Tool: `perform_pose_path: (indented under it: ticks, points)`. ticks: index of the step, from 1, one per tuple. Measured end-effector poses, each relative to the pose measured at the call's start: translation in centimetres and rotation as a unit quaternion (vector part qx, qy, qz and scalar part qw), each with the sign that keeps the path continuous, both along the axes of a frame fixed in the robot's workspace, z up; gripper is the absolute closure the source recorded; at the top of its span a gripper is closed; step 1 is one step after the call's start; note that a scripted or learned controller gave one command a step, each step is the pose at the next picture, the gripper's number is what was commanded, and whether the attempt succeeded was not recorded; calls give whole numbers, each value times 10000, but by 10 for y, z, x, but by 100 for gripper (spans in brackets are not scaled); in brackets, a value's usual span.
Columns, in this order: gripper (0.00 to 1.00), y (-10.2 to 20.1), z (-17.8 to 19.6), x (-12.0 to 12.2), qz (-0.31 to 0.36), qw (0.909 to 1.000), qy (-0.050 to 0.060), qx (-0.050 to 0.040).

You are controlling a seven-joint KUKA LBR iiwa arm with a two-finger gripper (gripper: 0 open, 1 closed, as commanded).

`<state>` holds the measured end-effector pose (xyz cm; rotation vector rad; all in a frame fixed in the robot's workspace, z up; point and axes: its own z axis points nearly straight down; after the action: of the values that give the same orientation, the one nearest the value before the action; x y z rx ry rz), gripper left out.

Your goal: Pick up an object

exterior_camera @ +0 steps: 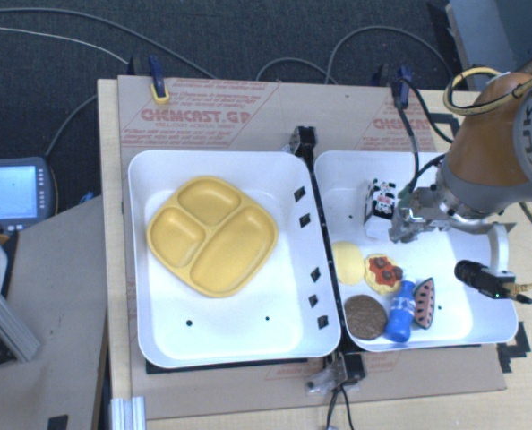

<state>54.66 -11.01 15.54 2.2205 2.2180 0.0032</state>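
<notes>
Overhead, the pincer [397, 224] hung in the right bin [490, 330] beside a black-and-white toy [381, 197]; whether it gripped anything could not be told.

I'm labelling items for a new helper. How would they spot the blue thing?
Look in the right bin, at the cluster along its near edge. The blue bottle-shaped toy lies between the brown disc and the watermelon slice, the only blue item there.

Two bins side by side on the bench

The left bin [158, 330] holds a divided tray [212, 236]. In the right bin [454, 325], toy foods [382, 294] cluster along the near edge; the gripper [405, 227] hangs just behind them.
</notes>
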Motion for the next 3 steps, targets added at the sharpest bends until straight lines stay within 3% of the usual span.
perform_pose_path:
  ticks: [2, 3]
  points:
    - [100, 7, 101, 7, 13, 10000, -17, -1]
    - [100, 61, 103, 27, 40, 10000, 4, 10]
